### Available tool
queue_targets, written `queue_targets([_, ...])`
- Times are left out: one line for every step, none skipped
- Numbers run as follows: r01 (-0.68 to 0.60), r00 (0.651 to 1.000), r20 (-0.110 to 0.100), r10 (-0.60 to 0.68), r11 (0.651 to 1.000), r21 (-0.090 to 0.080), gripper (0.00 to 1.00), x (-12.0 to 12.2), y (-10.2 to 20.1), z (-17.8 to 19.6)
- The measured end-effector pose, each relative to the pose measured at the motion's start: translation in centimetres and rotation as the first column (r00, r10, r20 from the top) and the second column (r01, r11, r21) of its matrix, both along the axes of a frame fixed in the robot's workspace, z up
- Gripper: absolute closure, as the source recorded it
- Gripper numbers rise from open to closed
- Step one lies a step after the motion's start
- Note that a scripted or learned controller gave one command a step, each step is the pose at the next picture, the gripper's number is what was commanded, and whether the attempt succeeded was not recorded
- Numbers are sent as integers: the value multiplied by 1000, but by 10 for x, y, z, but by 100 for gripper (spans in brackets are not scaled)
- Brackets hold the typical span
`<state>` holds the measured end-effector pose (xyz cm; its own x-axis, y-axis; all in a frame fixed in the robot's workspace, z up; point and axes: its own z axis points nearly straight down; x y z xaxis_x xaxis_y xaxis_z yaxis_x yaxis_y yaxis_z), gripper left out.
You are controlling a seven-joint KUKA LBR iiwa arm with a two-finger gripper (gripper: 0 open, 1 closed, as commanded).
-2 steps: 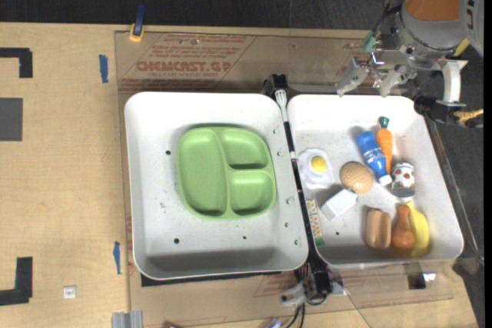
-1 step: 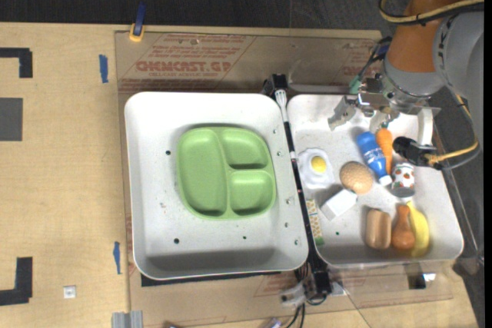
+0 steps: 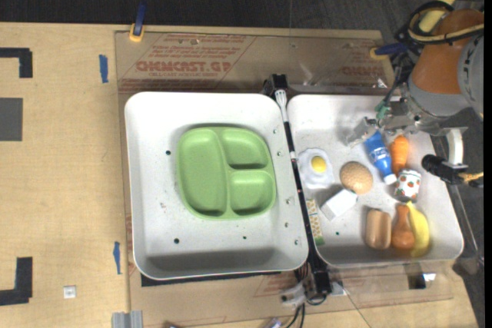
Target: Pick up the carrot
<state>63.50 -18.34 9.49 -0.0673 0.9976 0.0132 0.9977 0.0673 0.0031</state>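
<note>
The carrot (image 3: 400,152) lies in the right bin (image 3: 327,115), toward its far right side, just beside a blue bottle (image 3: 377,156) on its left and just above a small white ball with coloured spots (image 3: 408,184).

Nearest the camera, along the right bin's front edge, a tan sausage-like piece (image 3: 377,228), an orange-brown pear-shaped piece (image 3: 402,230) and a yellow banana (image 3: 419,229) sit side by side, touching. A little farther in, a white block (image 3: 338,203) rests by the divider, with a brown potato-like round (image 3: 356,177) just behind it and a fried egg (image 3: 317,164) to that round's left.

In the left bin (image 3: 150,165), a green divided plate (image 3: 227,170) sits near the middle, well apart from everything in the right bin.

Farther back, the tool (image 3: 393,113) hangs over the right bin's far right corner, just above the carrot and the bottle; whether it touches either cannot be told, and nothing shows between its parts. Whether it is apart or together cannot be told. The grey arm with its orange band (image 3: 444,61) rises behind it at the right. Both bins rest on the brown counter (image 3: 61,188), which carries blue tape marks (image 3: 103,67) along its left side.
</note>
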Motion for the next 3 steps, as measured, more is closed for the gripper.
queue_targets([-196,981,-1,196,980,18,0,18,-22,-7])
queue_targets([225,974,13,-225,974,26,0,11,-15,-2])
queue_targets([126,992,9,-126,992,16,0,-13,-15,-5])
